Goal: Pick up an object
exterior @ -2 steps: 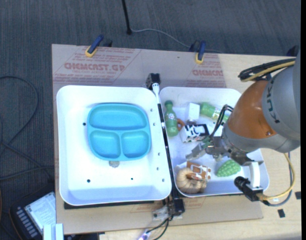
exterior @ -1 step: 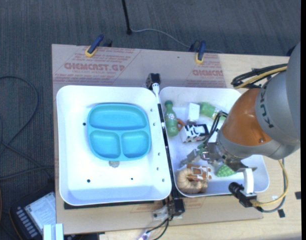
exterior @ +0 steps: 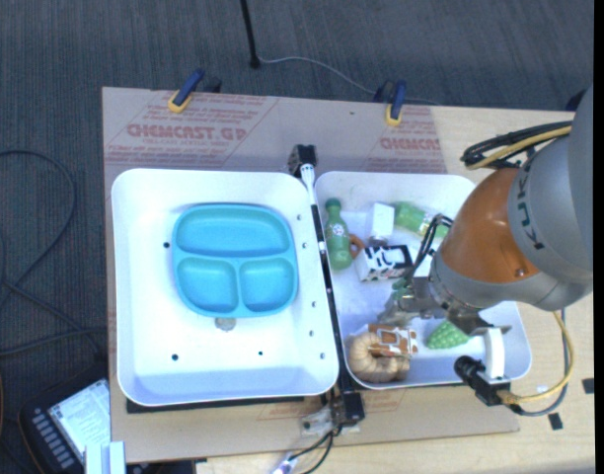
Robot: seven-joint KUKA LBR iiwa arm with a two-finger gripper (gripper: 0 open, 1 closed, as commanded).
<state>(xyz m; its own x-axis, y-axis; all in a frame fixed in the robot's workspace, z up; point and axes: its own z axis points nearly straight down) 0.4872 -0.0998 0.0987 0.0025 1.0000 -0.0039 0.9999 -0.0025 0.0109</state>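
Bright, even overhead light. White bins [exterior: 134, 265] near blown out, soft glare on the rims. Arm [exterior: 499, 245] drops a soft shadow into the right bin just under its wrist. Overall slightly soft, low-res; carpet left of the bins darker.

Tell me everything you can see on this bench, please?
bins: 2, white, side by side on the bench
tray: 1, blue, three compartments, in the left bin
bottle: 1, green, upright edge of the right bin, left side
cow toy: 1, black and white, middle of the right bin
green toy: 1, green, right bin, near front
donut: 1, brown, front of the right bin
clamps: 2, blue and yellow, back edge of the board
arm: 1, grey and orange, over the right bin
gripper: 1, dark, down among the toys
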